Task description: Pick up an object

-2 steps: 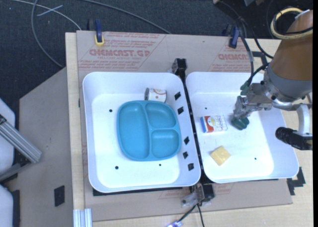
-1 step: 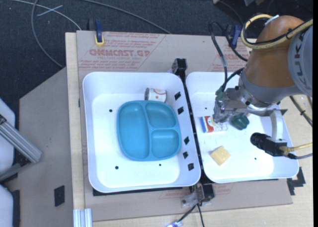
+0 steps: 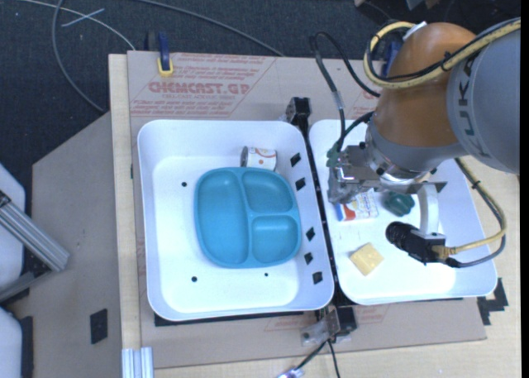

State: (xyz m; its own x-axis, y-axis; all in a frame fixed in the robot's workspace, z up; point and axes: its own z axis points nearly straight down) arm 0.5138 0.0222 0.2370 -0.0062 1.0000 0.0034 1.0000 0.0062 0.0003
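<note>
My gripper (image 3: 347,190) hangs low over the left part of the right bin (image 3: 463,277), just above a small white card with red and blue print (image 3: 357,211). A dark green object (image 3: 402,201) lies right beside it, partly under the wrist. A yellow block (image 3: 366,258) rests nearer the front of that bin. The orange band and grey wrist hide most of the bin's back half.
The left bin (image 3: 157,203) holds a blue three-compartment plate (image 3: 248,216) and a small white cup-like item (image 3: 259,156) behind it. Black clips line the divider between bins (image 3: 312,203). A black cable connector (image 3: 413,242) with a yellow lead dangles from the arm.
</note>
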